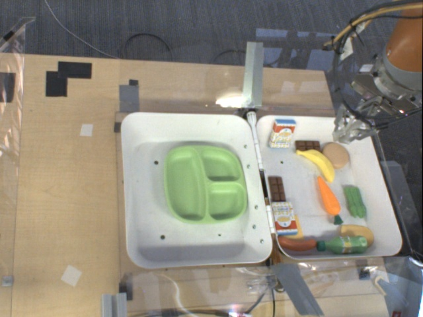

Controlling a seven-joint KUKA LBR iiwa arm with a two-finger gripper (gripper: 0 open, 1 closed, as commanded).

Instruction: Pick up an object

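Hovering over the right bin's (390, 197) far corner, gripper (350, 132) grip state unclear; nearest target, round tan bun (336, 155) beside banana (318, 164), looks light, squashy, best pinched across its middle.

The arm (403, 51) is cut off by the right edge, and the gripper (348, 129) above the round bun (336, 155) is too blurred to read.

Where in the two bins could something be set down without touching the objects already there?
The left bin has bare floor all round the green divided plate. The right bin is crowded, with one small bare patch between the milk carton and carrot.
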